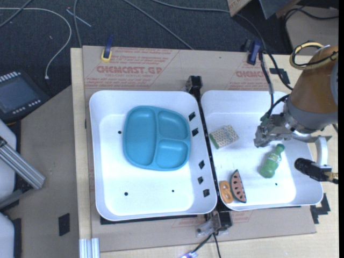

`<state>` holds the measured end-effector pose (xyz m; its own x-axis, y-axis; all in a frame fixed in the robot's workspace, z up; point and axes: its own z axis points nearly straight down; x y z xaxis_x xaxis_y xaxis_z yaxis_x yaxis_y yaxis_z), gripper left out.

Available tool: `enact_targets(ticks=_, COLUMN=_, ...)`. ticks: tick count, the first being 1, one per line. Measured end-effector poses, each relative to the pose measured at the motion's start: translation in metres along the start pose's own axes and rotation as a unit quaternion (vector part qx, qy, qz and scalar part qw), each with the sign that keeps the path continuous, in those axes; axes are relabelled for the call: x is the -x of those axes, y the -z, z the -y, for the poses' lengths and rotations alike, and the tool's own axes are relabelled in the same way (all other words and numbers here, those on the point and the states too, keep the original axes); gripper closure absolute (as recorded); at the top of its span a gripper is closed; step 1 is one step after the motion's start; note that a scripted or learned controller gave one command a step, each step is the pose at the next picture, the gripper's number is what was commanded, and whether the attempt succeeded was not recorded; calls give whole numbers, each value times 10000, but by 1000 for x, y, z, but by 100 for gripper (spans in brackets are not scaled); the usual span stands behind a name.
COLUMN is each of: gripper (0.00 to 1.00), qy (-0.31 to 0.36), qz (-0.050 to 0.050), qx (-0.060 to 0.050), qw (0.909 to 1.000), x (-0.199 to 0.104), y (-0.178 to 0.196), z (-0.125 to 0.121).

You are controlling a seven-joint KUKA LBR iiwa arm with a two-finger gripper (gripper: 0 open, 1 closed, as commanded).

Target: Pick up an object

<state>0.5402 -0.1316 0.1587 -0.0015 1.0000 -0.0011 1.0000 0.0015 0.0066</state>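
Two shallow white bins sit side by side on the cardboard-covered surface (161,63). The left bin (107,160) holds a light blue plastic plate with three compartments (157,137), lying flat near the bin's middle.

The right bin (244,98) holds three small things. A green plastic bottle with a pale green cap (270,162) lies on its side toward the right half of the bin; its long axis runs at a slant, cap end up and to the right in the camera view, rounded base down and to the left. The body is bright green and the neck and cap are lighter. A small flat square pad with a speckled green and tan pattern (224,136) lies in the bin's upper left part, well apart from the bottle. A toy watermelon slice, orange-red with dark seeds (237,187), lies at the bin's lower left corner beside a small orange piece (226,192) that touches it.

The grey arm with its orange-brown band (314,90) reaches in from the right. Its gripper (267,136) hangs low over the right bin, just above and to the left of the bottle's cap. Whether the gripper is spread or closed cannot be told from this angle, and nothing can be seen pinched in it.
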Motion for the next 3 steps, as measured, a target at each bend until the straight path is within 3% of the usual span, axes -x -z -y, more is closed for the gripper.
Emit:
enact_targets(ticks=2, gripper=100, qy=-1, qz=4, qx=6, qw=10000, x=5, y=119, z=-3)
enact_targets(ticks=3, gripper=100, qy=24, qz=-12, qx=-20, qw=10000, x=-48, y=121, z=-14)
